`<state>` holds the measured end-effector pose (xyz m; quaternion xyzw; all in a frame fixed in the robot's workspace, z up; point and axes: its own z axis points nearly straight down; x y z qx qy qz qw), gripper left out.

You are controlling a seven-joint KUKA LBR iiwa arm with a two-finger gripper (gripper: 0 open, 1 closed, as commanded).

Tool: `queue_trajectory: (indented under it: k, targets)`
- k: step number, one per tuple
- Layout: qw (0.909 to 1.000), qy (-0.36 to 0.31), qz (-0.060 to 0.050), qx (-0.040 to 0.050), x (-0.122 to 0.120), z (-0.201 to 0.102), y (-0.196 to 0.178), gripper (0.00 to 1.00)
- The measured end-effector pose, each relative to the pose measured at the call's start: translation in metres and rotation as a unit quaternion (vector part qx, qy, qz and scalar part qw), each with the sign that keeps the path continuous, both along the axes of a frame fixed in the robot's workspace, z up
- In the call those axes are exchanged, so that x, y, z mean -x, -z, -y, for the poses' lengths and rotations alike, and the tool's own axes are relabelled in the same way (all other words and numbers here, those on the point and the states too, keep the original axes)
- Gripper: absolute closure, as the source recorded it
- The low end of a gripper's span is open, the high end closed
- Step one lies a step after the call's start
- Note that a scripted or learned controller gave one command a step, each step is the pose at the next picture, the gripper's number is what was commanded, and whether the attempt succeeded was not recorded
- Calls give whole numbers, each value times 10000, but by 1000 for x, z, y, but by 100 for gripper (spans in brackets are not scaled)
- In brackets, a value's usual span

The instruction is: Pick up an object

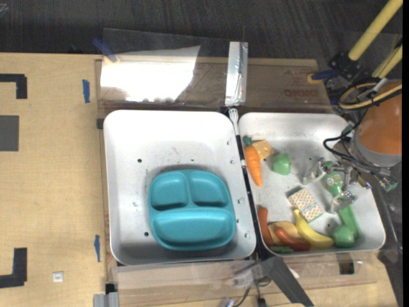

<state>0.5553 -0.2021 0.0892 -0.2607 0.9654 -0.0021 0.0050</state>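
Toys, assorted, in the right bin [300, 121]: carrot [254, 163] and green ball [281, 165] toward the left bin [128, 133] holding a teal tray [190, 208]; banana [311, 230] at the near edge. Gripper [339, 187] over the right bin's far-right part, just beside a green pepper [346, 226]; whether its jaws are parted or closed cannot be told.

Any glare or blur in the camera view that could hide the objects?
Camera view: strong glare on the clear sheet behind the left bin; blue tray sharp; toys by the gripper in the right bin are cluttered and soft, fingers unreadable.
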Motion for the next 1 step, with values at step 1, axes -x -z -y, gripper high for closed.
queue_trajectory:
  k: [1]
  targets:
    - [9994, 352, 6, -6, 40, 21, 0, 0]
